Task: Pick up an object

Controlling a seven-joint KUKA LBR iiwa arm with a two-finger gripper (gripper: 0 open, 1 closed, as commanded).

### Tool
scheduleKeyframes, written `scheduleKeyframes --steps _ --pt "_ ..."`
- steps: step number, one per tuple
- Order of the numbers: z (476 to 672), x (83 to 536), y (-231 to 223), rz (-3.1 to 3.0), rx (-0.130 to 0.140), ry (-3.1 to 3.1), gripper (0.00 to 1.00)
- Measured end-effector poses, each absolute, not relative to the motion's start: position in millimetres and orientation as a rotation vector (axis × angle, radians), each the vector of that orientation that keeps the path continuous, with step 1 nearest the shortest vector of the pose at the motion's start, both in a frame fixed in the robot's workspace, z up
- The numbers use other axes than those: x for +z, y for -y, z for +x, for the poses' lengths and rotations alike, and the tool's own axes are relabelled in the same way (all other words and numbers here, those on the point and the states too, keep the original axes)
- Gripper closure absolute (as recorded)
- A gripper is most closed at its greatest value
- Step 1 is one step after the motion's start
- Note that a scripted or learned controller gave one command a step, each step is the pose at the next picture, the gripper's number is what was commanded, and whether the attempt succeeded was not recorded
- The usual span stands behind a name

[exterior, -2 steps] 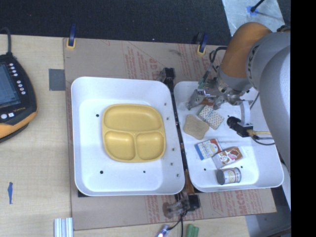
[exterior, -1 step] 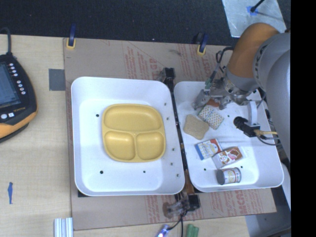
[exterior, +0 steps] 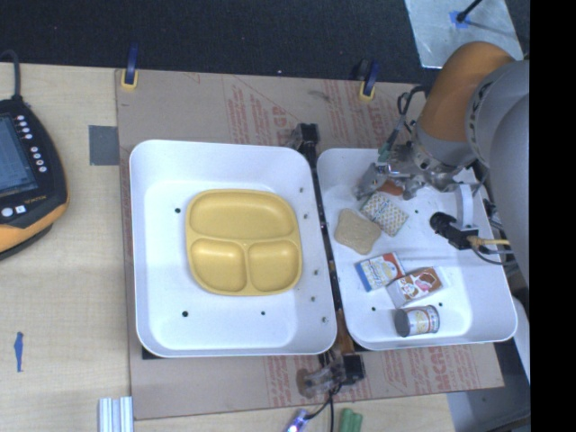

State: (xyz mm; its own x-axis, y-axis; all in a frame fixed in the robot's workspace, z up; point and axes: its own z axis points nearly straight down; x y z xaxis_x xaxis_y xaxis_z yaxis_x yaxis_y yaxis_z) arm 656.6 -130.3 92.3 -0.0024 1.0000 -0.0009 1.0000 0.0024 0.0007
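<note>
- From the camera view, you are looking at the grey arm reaching in from the right, with its pincer (exterior: 382,176) hanging low over the far end of the right bin (exterior: 504,318).
- Whether the pincer is spread or pressed together, you cannot tell; the wrist is hiding it.
- Just beneath and beside the pincer, a small patterned packet (exterior: 384,212) is lying tilted, and a tan sponge-like piece (exterior: 357,230) is sitting right next to it, nearer you.
- Farther toward you from the pincer, a blue-and-white carton (exterior: 378,270) and a red-and-white packet (exterior: 417,285) are lying side by side; beyond them a small can (exterior: 417,321) is lying on its side.
- Well to the pincer's left, a yellow divided plate (exterior: 243,241) is resting in the left bin (exterior: 148,241).
</note>
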Motion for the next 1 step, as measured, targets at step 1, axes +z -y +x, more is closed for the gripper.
scheduleKeyframes --steps 1 --pt "591.0 91.6 98.0 2.219 -0.005 -2.227 0.0"
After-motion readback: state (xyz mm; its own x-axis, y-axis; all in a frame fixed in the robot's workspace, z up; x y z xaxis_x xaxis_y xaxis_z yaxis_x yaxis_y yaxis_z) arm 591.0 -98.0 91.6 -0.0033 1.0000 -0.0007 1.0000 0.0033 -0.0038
